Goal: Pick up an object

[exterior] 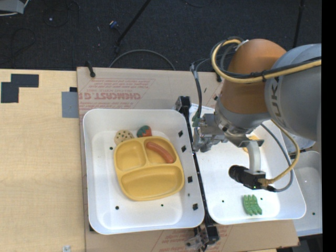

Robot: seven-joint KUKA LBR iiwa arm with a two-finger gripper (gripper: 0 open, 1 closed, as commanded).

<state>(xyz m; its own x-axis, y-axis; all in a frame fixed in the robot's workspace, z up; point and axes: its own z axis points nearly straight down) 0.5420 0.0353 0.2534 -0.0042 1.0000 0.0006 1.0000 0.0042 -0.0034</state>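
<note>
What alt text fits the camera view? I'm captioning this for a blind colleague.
A grey robot arm with an orange band reaches from the right over the right shallow white bin, which holds a small green ridged toy. The left white bin holds a yellow divided plastic tray carrying a red toy sausage.

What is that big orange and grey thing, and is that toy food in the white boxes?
That big thing is a robot arm. A program moves it, and its job is to pick something up. The camera hangs above the bench and looks down at a slant; the arm reaches in from the right.

Below it are two shallow white bins. The left bin holds a yellow tray with a sausage in one compartment. A cookie and a small red and green piece lie beside the tray. The right bin holds a small green thing. The arm is over this bin. I cannot see anything held.
</note>
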